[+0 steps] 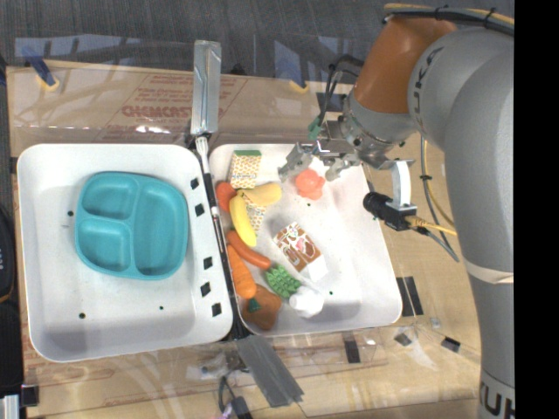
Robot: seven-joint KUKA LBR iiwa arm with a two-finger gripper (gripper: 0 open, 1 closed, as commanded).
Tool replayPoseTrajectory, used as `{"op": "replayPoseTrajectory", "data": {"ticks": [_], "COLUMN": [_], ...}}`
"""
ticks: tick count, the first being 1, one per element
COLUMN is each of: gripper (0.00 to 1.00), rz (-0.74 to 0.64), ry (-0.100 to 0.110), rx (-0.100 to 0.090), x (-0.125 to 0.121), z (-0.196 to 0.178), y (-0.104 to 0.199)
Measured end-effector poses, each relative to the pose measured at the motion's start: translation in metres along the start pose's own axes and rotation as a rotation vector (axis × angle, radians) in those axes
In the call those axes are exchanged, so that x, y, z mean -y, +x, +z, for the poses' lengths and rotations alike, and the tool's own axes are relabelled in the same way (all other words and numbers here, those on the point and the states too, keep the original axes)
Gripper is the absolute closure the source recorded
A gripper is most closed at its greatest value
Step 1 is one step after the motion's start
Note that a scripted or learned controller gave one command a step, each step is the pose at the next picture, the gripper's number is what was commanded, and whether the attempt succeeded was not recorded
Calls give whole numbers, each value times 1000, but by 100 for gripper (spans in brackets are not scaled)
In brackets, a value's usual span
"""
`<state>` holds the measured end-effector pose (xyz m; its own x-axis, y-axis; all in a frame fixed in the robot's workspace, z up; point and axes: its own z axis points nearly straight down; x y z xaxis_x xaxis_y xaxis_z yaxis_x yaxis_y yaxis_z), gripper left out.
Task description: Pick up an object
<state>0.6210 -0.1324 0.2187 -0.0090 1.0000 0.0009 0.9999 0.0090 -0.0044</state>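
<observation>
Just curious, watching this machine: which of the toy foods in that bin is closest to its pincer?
The round coral-orange piece, alone at the far end of the right bin, right under the pincer. The other foods lie along the bin's left wall.

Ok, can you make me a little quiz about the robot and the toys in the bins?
1. True or false: the teal plate lies in the left bin.
2. Which toy sits right under the gripper? A) orange-pink ball B) banana C) green toy
3. Fill in: the toys are piled in the ___ bin.

Key: 1 true; 2 A; 3 right.
</observation>
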Motion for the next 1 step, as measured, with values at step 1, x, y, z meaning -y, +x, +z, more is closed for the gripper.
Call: {"op": "replayPoseTrajectory", "data": {"ticks": [1], "gripper": [0], "rz": [58], "ry": [-11], "rx": [2], "x": [34], "z": [122], "y": [-2]}}
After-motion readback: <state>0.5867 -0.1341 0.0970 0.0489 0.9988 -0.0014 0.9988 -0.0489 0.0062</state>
